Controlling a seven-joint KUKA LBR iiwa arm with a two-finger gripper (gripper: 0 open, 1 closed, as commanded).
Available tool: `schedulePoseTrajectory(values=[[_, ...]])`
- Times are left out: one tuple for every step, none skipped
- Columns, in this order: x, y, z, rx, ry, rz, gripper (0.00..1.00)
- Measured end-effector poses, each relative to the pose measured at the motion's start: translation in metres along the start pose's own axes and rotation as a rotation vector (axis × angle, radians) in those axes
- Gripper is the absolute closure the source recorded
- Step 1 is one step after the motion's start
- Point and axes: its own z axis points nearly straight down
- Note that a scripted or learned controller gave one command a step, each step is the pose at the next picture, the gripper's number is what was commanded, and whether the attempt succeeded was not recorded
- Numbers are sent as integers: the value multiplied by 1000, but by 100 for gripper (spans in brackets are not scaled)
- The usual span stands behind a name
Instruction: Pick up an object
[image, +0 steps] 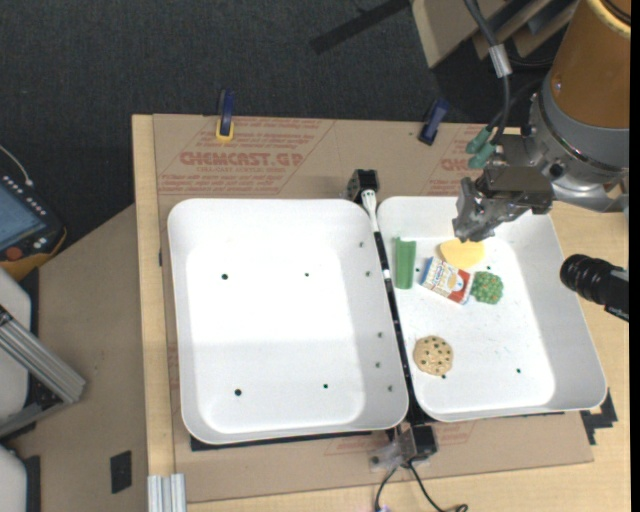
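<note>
The right bin (560, 350) holds several small objects: a green block (404, 263), a yellow piece (463, 253), a red and white carton (446, 280), a green broccoli-like piece (488, 288) and a brown cookie (433, 355). My gripper (472, 229) hangs over the far part of the right bin, just above the yellow piece's far edge. Nothing shows between its tips.
The left bin (200, 260) sits beside the right one, with a black divider strip (384, 290) between them. A black cylinder (592, 280) juts in at the right rim. Blue clamps (226, 112) hold the cardboard base at the back.
</note>
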Motion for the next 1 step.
schedulePoseTrajectory(values=[[0,1,-10,-2,-1,-1,100]])
